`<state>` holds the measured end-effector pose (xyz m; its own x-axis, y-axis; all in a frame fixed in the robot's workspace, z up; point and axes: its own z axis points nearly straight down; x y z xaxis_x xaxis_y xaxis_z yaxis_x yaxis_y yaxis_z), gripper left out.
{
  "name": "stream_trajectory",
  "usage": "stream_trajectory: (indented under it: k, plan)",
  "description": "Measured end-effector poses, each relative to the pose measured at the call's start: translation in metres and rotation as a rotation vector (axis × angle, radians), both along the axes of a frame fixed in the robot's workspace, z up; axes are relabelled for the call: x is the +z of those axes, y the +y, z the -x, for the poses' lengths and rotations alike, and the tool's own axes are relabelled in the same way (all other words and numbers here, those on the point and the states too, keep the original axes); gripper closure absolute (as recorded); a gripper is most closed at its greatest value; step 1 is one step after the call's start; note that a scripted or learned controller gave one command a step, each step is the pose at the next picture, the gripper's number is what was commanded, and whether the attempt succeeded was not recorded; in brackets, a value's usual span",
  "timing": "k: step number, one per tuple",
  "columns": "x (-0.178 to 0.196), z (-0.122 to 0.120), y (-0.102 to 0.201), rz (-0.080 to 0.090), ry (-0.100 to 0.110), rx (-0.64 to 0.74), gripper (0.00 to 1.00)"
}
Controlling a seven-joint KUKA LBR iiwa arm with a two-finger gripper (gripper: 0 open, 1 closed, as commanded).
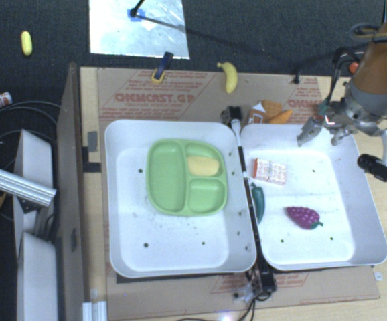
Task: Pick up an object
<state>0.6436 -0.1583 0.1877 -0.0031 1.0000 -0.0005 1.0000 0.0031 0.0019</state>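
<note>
Camera view: arm angled over right bin (354, 199) far edge, claw (325, 131) spread, holding nothing

We see the arm (381, 59) cut off by the right edge of the frame, its base out of sight, and the gripper (324, 129) too small and blurred for us to tell how its fingers stand. The print on the small red-and-white packet (270, 171) is too fine to read. The green pepper (257, 201) lies partly tucked against the divider between the two bins.
</note>
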Motion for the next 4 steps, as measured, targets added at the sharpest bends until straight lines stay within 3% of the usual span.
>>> stream_trajectory:
  k: [1, 2, 3, 4]
  plan:
    - [-0.051, 0.061, -0.030, -0.001, 0.008, -0.006, 0.00]
    - [-0.040, 0.093, 0.032, -0.003, 0.003, 0.004, 0.00]
    - [-0.028, 0.119, -0.003, 0.001, 0.002, -0.006, 0.00]
    - [-0.105, 0.147, 0.024, -0.001, 0.000, -0.003, 0.00]
